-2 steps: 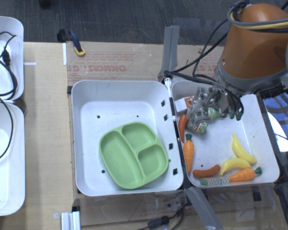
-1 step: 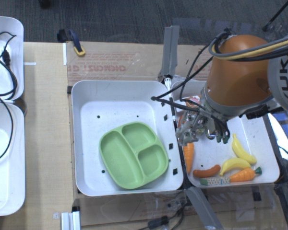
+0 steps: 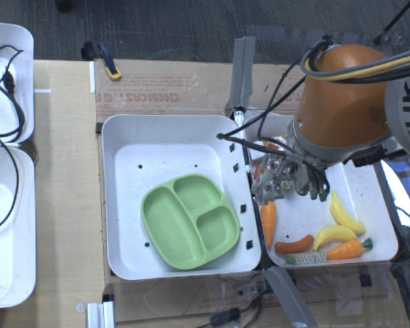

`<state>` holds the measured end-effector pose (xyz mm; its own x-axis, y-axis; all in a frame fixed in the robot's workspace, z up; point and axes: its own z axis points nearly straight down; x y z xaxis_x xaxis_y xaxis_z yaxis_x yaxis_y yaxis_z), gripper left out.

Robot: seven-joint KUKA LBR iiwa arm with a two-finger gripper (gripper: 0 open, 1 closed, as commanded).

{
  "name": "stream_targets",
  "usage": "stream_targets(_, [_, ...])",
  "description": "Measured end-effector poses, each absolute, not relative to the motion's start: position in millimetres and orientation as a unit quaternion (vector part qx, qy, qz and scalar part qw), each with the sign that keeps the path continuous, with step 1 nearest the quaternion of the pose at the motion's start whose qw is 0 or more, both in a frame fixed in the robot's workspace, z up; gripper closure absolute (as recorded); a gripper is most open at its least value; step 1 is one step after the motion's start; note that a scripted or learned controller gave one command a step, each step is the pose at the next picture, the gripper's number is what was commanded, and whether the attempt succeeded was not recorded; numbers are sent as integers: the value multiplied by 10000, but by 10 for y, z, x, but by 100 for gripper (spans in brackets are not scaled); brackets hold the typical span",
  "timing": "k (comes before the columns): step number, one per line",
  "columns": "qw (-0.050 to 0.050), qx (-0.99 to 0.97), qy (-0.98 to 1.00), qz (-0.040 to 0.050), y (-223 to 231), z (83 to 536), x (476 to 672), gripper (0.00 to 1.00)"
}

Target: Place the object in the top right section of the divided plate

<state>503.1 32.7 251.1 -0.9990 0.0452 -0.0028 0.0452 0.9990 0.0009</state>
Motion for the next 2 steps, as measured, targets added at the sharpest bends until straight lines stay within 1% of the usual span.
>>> stream_targets(1, [0, -1904, 9817, 5, 706, 2007, 4786, 100])
stream_targets(2, [34, -2156, 9765, -4, 44, 2257, 4881, 100])
